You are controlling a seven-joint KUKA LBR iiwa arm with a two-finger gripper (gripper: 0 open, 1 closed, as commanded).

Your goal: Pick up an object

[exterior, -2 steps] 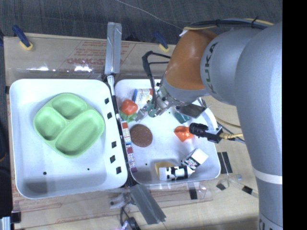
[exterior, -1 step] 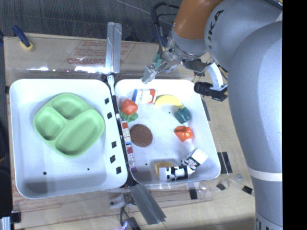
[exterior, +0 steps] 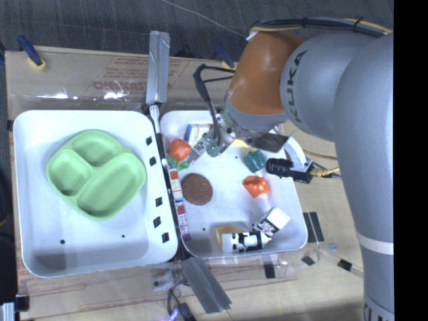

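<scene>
So far, nothing is picked up, as far as I can judge. The gripper (exterior: pixel 215 144) is low in the right bin (exterior: pixel 294 199), near its top left part. It is hard to see its tip, so I cannot tell if it is grasping anything.

Just beside it sits an orange-red toy (exterior: pixel 179 150) with a bit of green on it. This may be the thing the arm is going for, but I am only guessing. It rests on the bin floor, close to the wall between the two bins.

Other things lie in the same bin. A round brown disc (exterior: pixel 198 188) is below the orange-red toy. A small teal block (exterior: pixel 254 159) and a small orange piece (exterior: pixel 256 186) lie to the right. A black and white toy (exterior: pixel 257 236) lies near the bottom edge, touching a yellow block (exterior: pixel 226 235).

The left bin (exterior: pixel 40 246) holds a green plate (exterior: pixel 96 173) with three sections. Both bins sit on the bench (exterior: pixel 328 273).

What is left: close on one thing and lift it clear of the bin.
</scene>
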